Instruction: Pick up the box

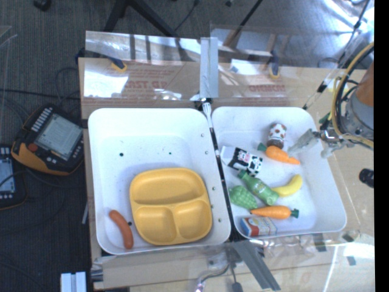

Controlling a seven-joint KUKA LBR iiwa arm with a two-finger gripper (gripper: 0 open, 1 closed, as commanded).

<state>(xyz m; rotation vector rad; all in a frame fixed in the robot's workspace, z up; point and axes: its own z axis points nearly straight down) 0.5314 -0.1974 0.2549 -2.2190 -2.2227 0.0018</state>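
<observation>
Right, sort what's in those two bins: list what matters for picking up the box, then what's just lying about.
For the job:
- black-and-white cow-patterned carton box
- red-and-white carton box
- tool

Lying about:
- yellow plastic divided tray
- red toy sausage
- two orange toy carrots
- yellow toy banana
- green toy bottle

Both white bins [152, 123] look like smooth moulded plastic, slightly glossy; the yellow tray [170, 202] is matt plastic. The toy food, the banana [290, 185], the carrots [281, 156] and the sausage [121, 229], reads as smooth shiny plastic, and the box [242, 159] looks like printed glossy card. The clear screen [146, 66] behind the bins is glossy with glare streaks, and the bench [340, 163] top looks like bare matt wood board.
</observation>
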